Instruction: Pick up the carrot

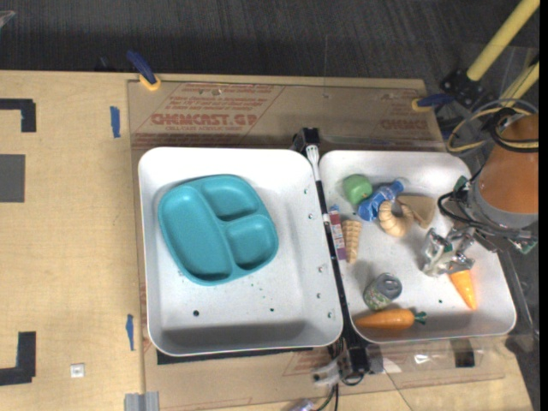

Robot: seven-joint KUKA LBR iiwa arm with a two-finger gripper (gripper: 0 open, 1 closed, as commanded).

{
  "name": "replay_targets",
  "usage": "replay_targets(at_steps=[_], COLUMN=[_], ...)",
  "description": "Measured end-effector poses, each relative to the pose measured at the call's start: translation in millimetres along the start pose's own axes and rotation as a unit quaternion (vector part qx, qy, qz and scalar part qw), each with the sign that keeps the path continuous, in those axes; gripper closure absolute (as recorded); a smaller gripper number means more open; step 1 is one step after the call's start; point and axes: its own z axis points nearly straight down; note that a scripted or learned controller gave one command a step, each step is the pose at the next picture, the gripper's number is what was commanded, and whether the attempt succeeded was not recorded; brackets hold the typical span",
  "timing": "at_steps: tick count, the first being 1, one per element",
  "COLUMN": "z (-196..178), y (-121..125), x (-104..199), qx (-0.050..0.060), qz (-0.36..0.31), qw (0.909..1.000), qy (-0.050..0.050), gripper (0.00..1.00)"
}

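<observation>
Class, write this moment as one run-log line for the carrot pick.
task: pick carrot | gripper: over right bin, fingers unclear | carrot: lying at near wall, not held | status: not grasped

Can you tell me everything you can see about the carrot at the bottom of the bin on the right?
The carrot is bright orange, smooth and shiny like plastic, with a small dark green stub at its right end. It lies flat on its side, lengthwise along the near wall of the right bin, pointed end to the left. A small round can sits just above it, close or maybe touching. The gripper is up to its right, apart from it.
</observation>
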Motion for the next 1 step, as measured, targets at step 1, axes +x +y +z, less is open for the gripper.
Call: replay_targets(at_steps=[1], z=[0.9], y=[0.5], x=[1.4], qx=[-0.001], qz=[0.0], qw=[1.0], qy=[0.001], gripper=[0.0])
